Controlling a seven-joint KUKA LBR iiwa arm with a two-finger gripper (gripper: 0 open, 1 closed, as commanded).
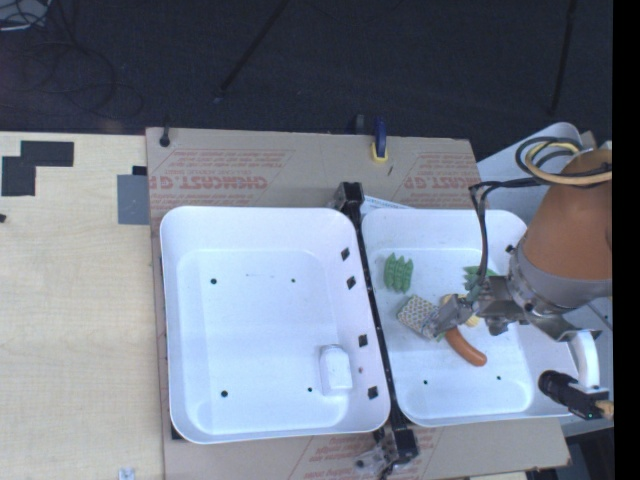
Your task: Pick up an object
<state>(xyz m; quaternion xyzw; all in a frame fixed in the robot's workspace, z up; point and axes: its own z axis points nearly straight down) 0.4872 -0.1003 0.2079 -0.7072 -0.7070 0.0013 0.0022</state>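
My gripper [447, 318] reaches into the right bin [470, 398] from the right, low over its middle. Its tips are right at a speckled grey sponge-like block [415, 315], which lies just left of them. An orange sausage-shaped object [467, 348] lies just below the gripper on the bin floor. A green ridged object [399, 272] sits to the upper left, and a small green piece [472, 274] shows beside the wrist. In the left bin [200, 268], a white block [335, 367] rests near the lower right corner.
The two bins meet at a black-clipped divider [368, 308]. They stand on a cardboard sheet [260, 168] over a light wooden bench. The arm's bulky grey and orange body [570, 238] overhangs the right bin's right side, with cables above it.
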